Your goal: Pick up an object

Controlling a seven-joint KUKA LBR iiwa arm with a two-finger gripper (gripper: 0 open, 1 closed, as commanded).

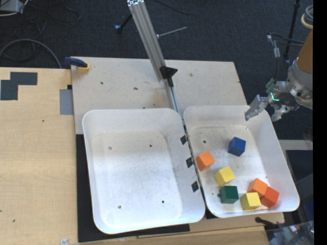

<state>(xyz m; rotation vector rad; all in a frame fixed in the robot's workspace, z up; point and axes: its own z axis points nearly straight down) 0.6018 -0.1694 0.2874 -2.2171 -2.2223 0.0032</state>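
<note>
A: Well, where's the gripper [266,108]?

B: Over the far right corner of the right bin [286,160], fingers spread apart, nothing between them.

A: And the blocks?

B: All inside that bin. Blue block [236,146] nearest the gripper; orange block [205,160], yellow block [224,175] and green block [229,194] further toward its near side.
</note>
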